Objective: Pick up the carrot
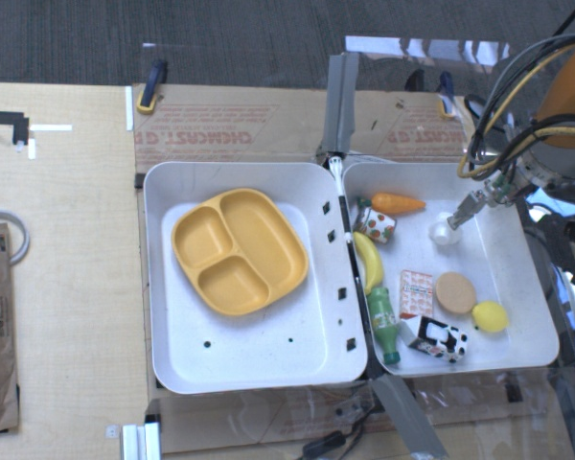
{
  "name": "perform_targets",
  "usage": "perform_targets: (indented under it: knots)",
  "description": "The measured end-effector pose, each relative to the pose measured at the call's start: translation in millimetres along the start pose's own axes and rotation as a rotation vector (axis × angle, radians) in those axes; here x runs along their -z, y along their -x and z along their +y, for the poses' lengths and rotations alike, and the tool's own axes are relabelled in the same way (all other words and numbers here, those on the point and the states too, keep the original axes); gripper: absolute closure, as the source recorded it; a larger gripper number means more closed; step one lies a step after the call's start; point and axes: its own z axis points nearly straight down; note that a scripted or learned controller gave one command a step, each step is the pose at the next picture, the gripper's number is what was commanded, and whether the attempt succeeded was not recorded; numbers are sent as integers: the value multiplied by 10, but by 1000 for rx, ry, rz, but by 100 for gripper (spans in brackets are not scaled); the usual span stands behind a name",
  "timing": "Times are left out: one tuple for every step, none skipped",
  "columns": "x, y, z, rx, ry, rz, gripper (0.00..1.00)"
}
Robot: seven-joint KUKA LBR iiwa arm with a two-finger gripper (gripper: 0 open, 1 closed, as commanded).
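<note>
Arm over right bin, carrot not yet picked.

Carrot (398,203) lies flat near the top-left corner of the right bin (517,353), well apart from the gripper (445,233), which hangs low over bare floor mid-bin. Nothing sits between its fingers; whether the claw is released or clenched, cannot tell at this slant. Carrot is short, orange, tapering to the right, a green stub at its left end, lying roughly level. It is just beside a small can (378,225) below it, with the banana (368,259) lower still along the divider, so the left side looks crowded; judging by that, a grasp from above across its width seems easiest. Left bin (172,353) holds a yellow tray (240,250), probably just clutter for this task.
</note>
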Motion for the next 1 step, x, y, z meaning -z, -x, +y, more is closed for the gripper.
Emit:
perform_targets:
  knots:
    - [630,-453,-964,163,-3,3,0]
